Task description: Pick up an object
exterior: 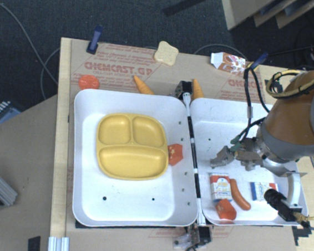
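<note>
Approach step, judged from the layout: the arm (297, 117) is reaching in over the right bin (219, 115) and the tool (224, 157) is hanging low over its middle, nothing lifted yet. The tool is lying grey against the white floor, and whether it is spread or pressed together I cannot tell at this slant.

Candidate things are sitting just in front of the tool, toward the bin's near wall: a small red-and-white carton (218, 186), an orange sausage (239, 194) touching or nearly touching the carton's right side, and a red piece (226, 211) just below both. A blue-and-white packet (261, 190) is lying further right, under the arm.

Nothing is visibly sitting between the tool's tips.

Next move, as I am reading it: shifting the tool toward the near wall, centring over one item, then descending. The cluster is tight, so a neighbour could get nudged.

The left bin (88, 143) is carrying a yellow divided plate (132, 147).
</note>
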Robot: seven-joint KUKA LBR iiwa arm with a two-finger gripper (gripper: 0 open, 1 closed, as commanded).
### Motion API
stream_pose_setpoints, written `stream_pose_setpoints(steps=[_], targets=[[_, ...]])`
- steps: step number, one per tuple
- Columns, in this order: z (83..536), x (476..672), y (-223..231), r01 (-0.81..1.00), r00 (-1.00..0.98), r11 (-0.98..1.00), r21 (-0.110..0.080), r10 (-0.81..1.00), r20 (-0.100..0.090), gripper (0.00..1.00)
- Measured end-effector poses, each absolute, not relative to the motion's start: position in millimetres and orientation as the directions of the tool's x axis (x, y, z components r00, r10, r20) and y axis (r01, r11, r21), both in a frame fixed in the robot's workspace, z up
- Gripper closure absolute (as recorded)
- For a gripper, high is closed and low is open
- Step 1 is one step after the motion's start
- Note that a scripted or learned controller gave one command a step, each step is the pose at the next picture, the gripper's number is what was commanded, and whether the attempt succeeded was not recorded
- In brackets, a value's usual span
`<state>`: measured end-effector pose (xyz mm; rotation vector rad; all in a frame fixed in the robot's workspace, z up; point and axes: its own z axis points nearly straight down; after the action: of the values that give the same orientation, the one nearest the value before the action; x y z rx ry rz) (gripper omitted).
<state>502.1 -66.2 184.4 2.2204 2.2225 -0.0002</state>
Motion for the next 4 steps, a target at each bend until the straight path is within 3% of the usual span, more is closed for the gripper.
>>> stream_pose_setpoints(steps=[1, 2, 3, 4], targets=[[87, 485.1, -118, 1.000, 0.001, -0.001, 0.003, 1.000, -0.001, 0.00], [99, 487.5, -119, 1.000, 0.002, -0.002, 0.013, 1.000, -0.004, 1.00], [185, 516.2, -51, 1.000, -0.002, 0.002, 0.002, 1.000, 0.001, 1.00], [184, 515.3, -53, 1.000, -0.001, 0.001, -0.001, 1.000, 0.000, 0.00]])
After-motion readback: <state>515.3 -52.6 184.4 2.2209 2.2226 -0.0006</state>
